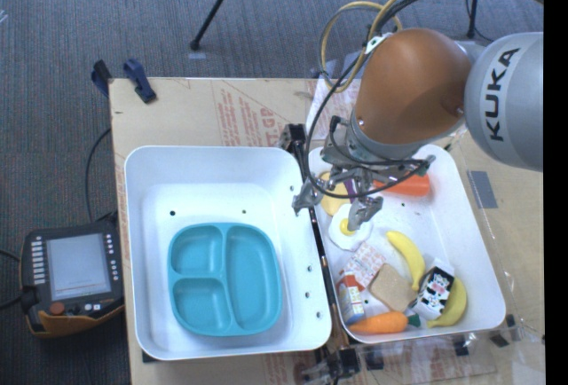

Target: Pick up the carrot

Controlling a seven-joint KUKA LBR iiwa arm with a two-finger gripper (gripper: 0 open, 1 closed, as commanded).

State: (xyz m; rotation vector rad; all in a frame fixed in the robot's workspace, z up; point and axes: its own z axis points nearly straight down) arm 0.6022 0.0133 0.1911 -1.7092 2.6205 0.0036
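Orange carrot lies well below end effector.

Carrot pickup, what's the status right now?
Hand low over right bin. Carrot lies at near edge, not held. Bread slice beside it.

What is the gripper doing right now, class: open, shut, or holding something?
Gripper: cannot be told from this view. It hangs over the right bin, above the fried egg. One carrot lies at the bin's front edge.
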